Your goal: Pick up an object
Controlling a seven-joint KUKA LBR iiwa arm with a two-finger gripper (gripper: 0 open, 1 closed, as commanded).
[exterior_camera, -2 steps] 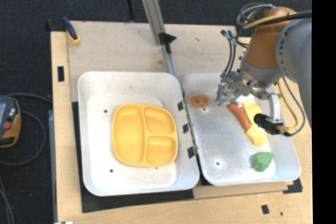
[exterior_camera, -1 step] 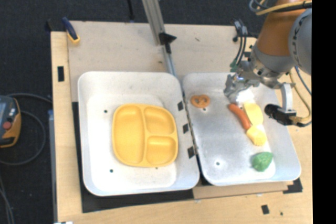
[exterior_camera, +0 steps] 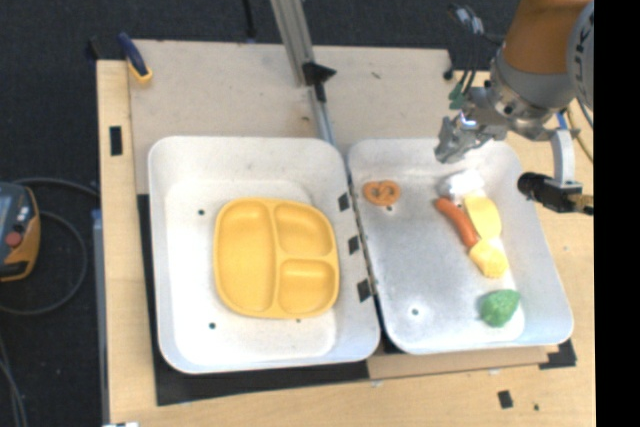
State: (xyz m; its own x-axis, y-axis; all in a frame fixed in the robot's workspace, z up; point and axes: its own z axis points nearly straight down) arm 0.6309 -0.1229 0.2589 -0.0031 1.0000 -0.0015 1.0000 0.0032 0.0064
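With the gripper [exterior_camera: 458, 141] hung at the right bin's [exterior_camera: 420, 245] twelve o'clock rim, its state not discernible, a miss could be caused by crowding, since the carrot [exterior_camera: 457, 220] is touched by yellow blocks [exterior_camera: 485, 235] toward four o'clock.
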